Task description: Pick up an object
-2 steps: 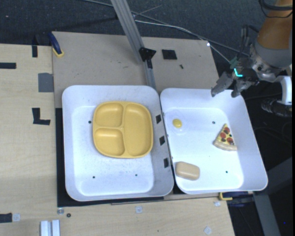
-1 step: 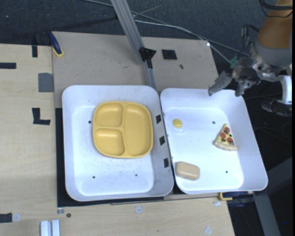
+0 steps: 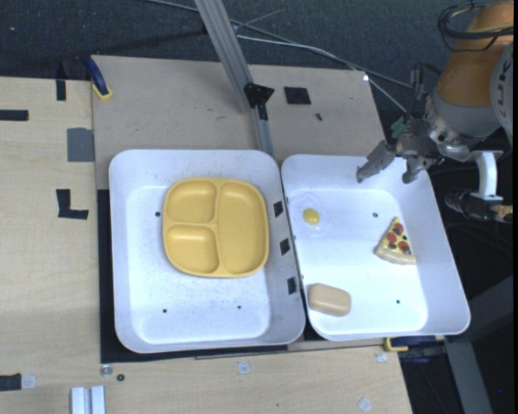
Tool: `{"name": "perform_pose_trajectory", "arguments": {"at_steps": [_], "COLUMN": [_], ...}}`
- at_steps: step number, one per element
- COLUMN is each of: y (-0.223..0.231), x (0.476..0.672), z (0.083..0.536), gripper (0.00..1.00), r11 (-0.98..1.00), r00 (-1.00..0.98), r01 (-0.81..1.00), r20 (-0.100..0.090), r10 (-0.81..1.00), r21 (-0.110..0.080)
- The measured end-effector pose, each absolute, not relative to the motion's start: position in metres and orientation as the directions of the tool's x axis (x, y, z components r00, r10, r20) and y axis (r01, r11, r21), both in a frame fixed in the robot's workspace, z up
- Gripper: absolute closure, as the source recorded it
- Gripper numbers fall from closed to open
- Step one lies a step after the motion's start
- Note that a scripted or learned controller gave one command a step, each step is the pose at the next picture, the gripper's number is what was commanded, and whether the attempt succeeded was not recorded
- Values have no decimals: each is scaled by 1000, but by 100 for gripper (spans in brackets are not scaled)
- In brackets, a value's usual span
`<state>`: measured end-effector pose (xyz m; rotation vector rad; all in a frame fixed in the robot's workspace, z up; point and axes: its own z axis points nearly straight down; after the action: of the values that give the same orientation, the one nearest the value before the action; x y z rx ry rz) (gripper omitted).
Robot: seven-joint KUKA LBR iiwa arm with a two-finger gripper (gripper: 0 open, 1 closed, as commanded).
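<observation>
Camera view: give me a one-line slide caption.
Open hand above the right bin's far edge; pizza slice, yellow piece and tan block inside; yellow divided plate in left bin.

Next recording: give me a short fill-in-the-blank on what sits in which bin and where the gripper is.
1. The yellow divided plate lies in the ____ bin.
2. The plate has ____ compartments.
3. The pizza slice, the tan block and the small yellow piece lie in the ____ bin.
4. The open gripper hangs over the right bin's far edge with ____ between its fingers.

Missing words: left; three; right; nothing
</observation>
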<state>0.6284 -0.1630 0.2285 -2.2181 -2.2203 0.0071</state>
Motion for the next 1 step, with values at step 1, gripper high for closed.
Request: {"name": "perform_pose_trajectory", "arguments": {"at_steps": [1], "y": [-170], "x": [624], "z": [167], "gripper": [0], "r11": [0], "r00": [0], "r01": [1000], "r20": [-1], "r10": [1000], "r21": [-7]}}
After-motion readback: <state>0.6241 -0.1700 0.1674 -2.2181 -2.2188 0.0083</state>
